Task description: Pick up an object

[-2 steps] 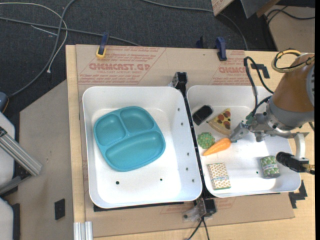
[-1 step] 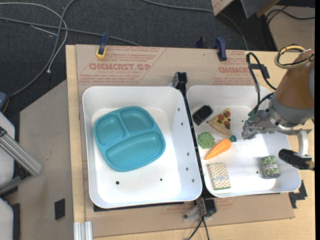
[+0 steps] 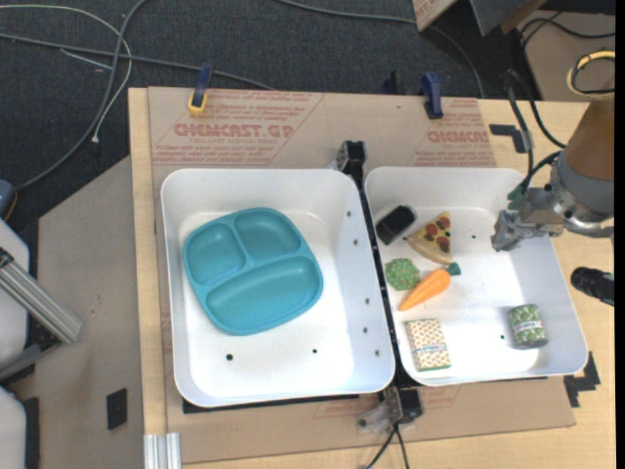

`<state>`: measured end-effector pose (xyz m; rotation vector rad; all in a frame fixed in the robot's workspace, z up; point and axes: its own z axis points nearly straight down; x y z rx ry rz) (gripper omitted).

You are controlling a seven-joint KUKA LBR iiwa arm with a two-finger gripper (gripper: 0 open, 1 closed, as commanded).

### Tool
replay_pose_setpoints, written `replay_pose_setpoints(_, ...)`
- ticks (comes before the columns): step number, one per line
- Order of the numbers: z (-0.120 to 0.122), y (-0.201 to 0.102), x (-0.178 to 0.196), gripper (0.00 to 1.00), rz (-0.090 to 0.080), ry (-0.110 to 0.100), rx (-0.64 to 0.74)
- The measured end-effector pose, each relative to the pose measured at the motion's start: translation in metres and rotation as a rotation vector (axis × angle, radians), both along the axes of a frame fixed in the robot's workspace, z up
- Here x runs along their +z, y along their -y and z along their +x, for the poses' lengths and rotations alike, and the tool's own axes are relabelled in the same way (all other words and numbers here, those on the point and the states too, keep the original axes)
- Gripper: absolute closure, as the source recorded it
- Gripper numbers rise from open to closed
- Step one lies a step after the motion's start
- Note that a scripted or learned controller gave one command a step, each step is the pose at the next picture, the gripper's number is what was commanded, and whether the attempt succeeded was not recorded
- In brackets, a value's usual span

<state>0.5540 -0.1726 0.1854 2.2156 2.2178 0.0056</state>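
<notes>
The right bin holds several toy foods: a black block, a pizza slice, a green broccoli piece, an orange carrot, a patterned cracker box and a green can. My gripper hangs at the right bin's far right side, over bare white floor, well right of the pizza slice and above the can. Nothing shows between its fingers.
The left bin holds a teal divided plate. Blue clamps pin the cardboard sheet at the back. A black divider clip sits between the bins. Cables trail over the dark floor behind.
</notes>
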Motion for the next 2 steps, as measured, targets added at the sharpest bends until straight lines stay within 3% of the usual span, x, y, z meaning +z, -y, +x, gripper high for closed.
replay_pose_setpoints(1,0.001,0.0,0.053,1.0,0.001,-0.002,0.0)
replay_pose_setpoints(2,-0.001,-0.059,0.06,1.0,0.005,-0.008,0.005)
